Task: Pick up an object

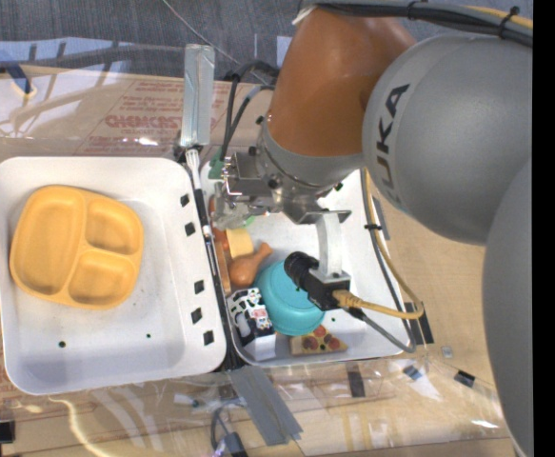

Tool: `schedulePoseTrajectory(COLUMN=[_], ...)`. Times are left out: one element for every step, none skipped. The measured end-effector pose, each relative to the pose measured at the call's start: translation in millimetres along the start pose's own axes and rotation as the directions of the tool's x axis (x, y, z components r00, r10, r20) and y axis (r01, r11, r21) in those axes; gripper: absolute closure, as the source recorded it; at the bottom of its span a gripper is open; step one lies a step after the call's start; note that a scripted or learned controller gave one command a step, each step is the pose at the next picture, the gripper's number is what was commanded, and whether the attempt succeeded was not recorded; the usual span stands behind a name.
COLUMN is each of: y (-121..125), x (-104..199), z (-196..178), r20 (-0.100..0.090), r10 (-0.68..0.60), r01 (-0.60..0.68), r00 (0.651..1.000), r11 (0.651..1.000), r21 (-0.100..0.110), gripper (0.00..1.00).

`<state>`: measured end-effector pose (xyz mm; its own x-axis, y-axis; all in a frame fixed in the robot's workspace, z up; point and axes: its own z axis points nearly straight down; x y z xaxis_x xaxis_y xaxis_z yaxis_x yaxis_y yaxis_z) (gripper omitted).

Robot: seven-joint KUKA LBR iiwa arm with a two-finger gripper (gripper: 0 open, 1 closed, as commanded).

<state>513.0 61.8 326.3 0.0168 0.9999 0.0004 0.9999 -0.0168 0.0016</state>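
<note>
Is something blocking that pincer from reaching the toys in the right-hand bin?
Nothing visible does. The pincer hangs close beside the brown drumstick-shaped toy, by the left wall of the right bin. The teal pot crowds against that toy, which might hamper a grab.

Divided tray [75,246] in left bin [87,350], kettle [287,305] in right bin [370,337], drumstick [246,267] just left of kettle
</note>
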Motion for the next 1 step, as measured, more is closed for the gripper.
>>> schedulePoseTrajectory(y=[-42.1], x=[96.4], z=[212.0], r20=[0.004], r10=[-0.056], r01=[0.056], r00=[0.998], r11=[0.998], r21=[0.017], gripper=[1.0])
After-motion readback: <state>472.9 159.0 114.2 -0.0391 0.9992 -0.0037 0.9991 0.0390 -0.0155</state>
